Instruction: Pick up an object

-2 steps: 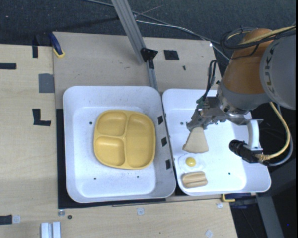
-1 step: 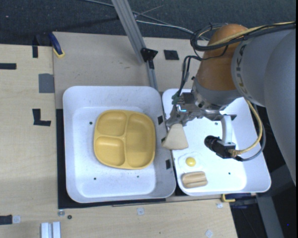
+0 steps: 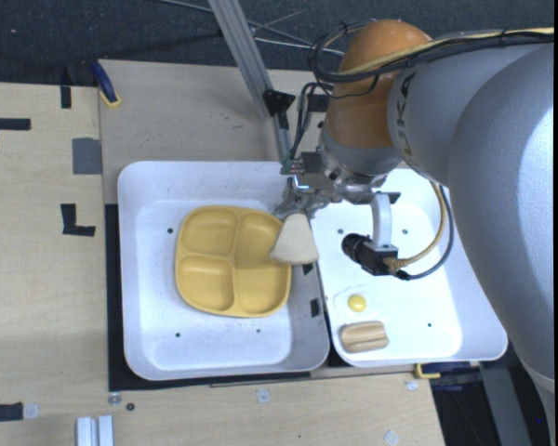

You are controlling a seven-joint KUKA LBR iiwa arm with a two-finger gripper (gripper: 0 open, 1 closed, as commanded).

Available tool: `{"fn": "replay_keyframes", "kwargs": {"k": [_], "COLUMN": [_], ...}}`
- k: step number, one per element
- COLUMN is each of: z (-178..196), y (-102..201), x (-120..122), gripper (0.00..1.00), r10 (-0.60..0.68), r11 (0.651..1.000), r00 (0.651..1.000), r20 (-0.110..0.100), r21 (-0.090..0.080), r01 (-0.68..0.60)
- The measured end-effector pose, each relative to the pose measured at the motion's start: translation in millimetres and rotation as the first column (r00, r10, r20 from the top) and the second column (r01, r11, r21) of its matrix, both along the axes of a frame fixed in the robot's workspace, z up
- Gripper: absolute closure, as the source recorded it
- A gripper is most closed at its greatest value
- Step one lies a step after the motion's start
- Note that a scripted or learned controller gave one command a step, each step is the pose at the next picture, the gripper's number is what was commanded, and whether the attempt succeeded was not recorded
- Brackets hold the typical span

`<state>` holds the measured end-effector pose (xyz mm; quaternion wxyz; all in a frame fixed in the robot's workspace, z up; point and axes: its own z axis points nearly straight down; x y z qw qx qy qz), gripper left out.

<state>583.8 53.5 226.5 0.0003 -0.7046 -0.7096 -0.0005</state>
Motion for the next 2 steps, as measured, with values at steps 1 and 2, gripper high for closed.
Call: {"fn": "replay_keyframes", "kwargs": {"k": [1, 2], "z": [6.4, 6.1], "y": [45.4, 42.4], "x": [18.1, 17.4], "gripper": [1.00, 0.00], "r10": [-0.001, -0.004], "r11": [1.000, 1.000], "r00": [1.000, 1.000], "r20": [0.000, -0.002], "r21": [0.000, -0.002], "r01": [0.001, 0.004]}}
